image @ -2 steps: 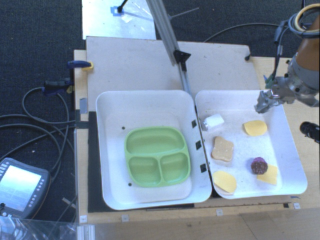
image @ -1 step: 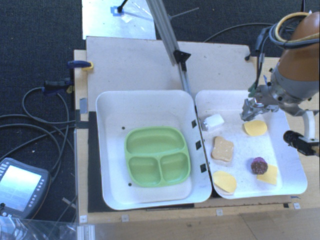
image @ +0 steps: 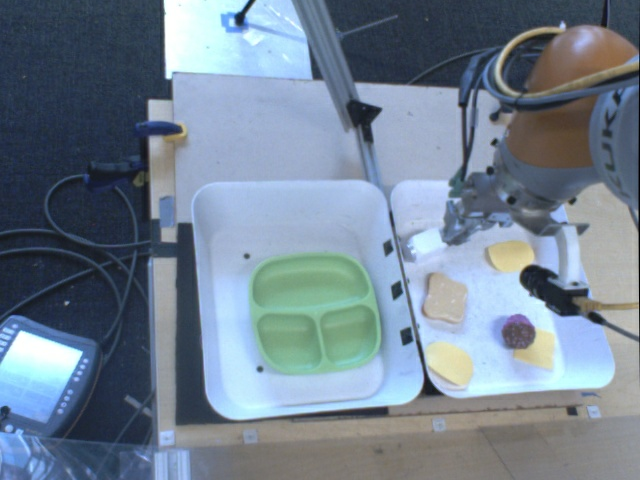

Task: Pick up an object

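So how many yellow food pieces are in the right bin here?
3. One yellow piece lies near the arm, a wedge sits by the bin's near-right corner beside the dark ball, and one lies at the near-left rim. The arm may hide more.

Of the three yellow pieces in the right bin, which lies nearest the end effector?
The yellow piece at the bin's far side, just right of the end effector; the others lie along the near edge.
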{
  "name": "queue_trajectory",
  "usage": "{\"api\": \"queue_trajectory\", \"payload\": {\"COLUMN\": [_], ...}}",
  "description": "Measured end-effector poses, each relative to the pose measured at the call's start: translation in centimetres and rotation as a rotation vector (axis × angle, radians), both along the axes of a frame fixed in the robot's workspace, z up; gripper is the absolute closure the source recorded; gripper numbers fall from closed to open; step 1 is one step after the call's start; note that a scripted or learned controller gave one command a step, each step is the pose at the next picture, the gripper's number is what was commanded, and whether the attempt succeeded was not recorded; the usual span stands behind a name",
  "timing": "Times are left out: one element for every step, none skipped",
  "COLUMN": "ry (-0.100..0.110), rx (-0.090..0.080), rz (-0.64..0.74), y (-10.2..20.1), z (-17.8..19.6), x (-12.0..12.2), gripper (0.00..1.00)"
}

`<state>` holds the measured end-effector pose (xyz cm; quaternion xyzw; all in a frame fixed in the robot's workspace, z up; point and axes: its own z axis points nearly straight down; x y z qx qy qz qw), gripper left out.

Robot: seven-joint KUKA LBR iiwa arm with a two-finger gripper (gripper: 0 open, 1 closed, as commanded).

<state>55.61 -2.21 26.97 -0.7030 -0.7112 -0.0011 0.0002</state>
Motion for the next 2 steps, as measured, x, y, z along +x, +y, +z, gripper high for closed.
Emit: {"api": "queue_trajectory", "payload": {"ry": [0.002, 0.002], "rx": [0.000, 0.001], "rz": [-0.001, -0.001], "y": [4.8, 9.8], "z": [-1.9, -3.5], "x": [-1.3, -2.7], "gripper": [1.00, 1.00]}}
